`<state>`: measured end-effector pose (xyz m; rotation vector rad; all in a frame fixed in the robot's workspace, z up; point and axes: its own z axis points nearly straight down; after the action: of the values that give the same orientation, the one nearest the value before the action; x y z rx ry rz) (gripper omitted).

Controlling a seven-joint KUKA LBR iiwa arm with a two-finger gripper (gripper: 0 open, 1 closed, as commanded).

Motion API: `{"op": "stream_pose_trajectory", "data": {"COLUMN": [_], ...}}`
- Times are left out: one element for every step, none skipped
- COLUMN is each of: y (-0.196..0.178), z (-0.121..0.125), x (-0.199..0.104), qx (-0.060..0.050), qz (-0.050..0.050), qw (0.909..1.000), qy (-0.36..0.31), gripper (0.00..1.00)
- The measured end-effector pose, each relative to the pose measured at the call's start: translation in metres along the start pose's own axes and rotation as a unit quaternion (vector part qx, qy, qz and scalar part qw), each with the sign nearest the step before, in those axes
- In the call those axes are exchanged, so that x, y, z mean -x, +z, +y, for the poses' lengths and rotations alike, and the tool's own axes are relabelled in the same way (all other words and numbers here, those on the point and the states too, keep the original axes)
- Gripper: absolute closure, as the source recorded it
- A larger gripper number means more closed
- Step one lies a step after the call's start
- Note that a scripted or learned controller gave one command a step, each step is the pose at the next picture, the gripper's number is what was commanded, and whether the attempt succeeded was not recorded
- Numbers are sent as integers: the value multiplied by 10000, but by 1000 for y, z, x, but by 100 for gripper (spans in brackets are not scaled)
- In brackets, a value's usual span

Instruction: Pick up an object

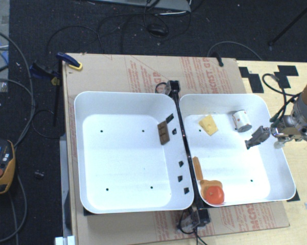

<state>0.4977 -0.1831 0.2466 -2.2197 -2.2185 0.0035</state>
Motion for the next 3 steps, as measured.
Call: {"op": "stream_pose_trajectory", "data": {"y": [-1,41,101], "z": [1,-3,-1], "x": [0,2,-6], "qx": [17,2,-6], "qz": [-3,0,4], "qw": [10000,10000,10000], "qy": [-3,-2,-5], "gripper": [0,0,0]}}
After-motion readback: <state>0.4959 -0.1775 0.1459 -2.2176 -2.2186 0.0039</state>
